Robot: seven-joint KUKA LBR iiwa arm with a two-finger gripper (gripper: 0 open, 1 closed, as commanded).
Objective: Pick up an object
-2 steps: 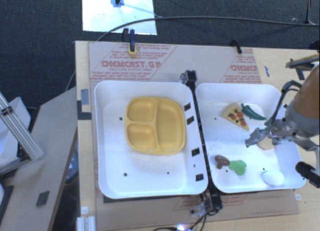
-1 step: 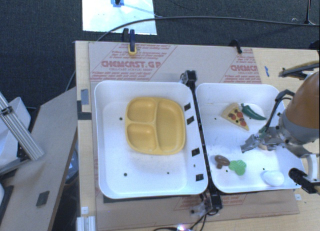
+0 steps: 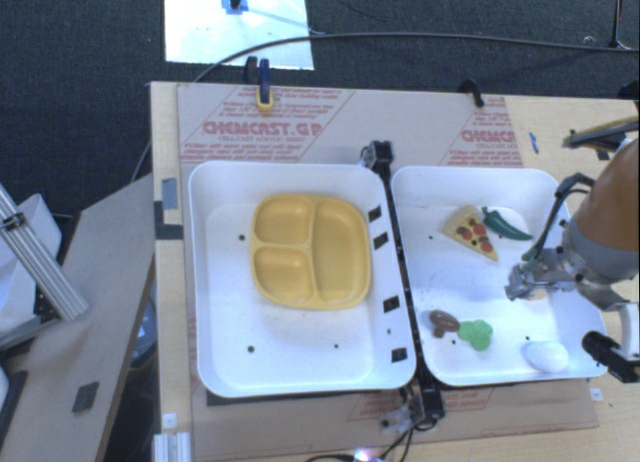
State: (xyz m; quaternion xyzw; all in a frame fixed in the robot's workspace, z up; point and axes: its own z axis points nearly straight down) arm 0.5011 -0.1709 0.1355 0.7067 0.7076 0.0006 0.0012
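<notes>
Egg (image 3: 546, 355) lying at right bin (image 3: 440, 190) front | gripper (image 3: 524, 283) hovering above it, beside pizza (image 3: 471, 231) | grip: cannot tell

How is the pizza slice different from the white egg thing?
The pizza slice is a flat yellow wedge with red dots; the white egg is round, plain and smooth. The pizza slice lies toward the right bin's far side, touching a green pepper; the white egg sits alone near the front. Both lie in that bin.
</notes>
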